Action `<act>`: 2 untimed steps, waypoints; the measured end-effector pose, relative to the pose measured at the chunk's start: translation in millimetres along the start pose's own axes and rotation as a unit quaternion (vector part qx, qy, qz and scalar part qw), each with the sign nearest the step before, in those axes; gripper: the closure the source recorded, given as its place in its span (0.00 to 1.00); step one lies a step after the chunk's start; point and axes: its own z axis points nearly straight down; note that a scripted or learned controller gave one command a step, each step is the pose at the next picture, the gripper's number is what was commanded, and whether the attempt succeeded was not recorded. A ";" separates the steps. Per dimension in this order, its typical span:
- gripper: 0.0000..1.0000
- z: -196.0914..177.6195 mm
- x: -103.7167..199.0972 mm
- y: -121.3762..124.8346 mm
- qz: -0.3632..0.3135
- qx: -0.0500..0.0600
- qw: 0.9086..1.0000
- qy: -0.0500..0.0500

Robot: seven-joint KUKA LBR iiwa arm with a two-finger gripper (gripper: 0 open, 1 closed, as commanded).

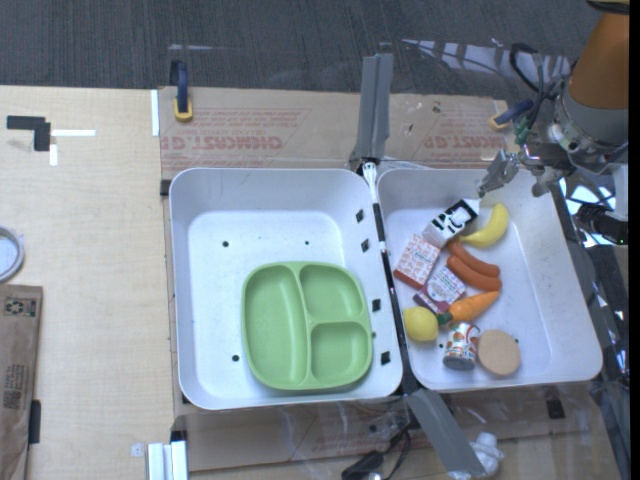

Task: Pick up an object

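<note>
Two white bins sit side by side on a bench topped with brown cardboard (330, 128), pale wood board (80, 218) to the left, dark carpet (250, 18) behind. Left bin (200, 228) holds a green divided tray (305, 325). Right bin (545, 298) holds a clutter near its left-centre: banana (488, 227), black-and-white small box (452, 219), red-white packet (417, 259), two sausages (472, 266), carrot (472, 306), lemon (421, 323), small can (459, 348), round brown cookie-like disc (498, 353). Arm enters top right, orange band (603, 63) partly cut by the frame edge, wrist tilted down-left. Gripper (497, 176) hovers over the right bin's back edge, just above the banana, nothing visible between its tips; whether spread or pressed together, cannot tell, too small and blurred. Cables at right are hard to make out.
</note>
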 end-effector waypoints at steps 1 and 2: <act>0.00 -11.5 33.5 20.4 0.010 -0.001 1.000 0.000; 0.00 95.7 -21.2 21.0 -0.066 -0.003 0.998 -0.001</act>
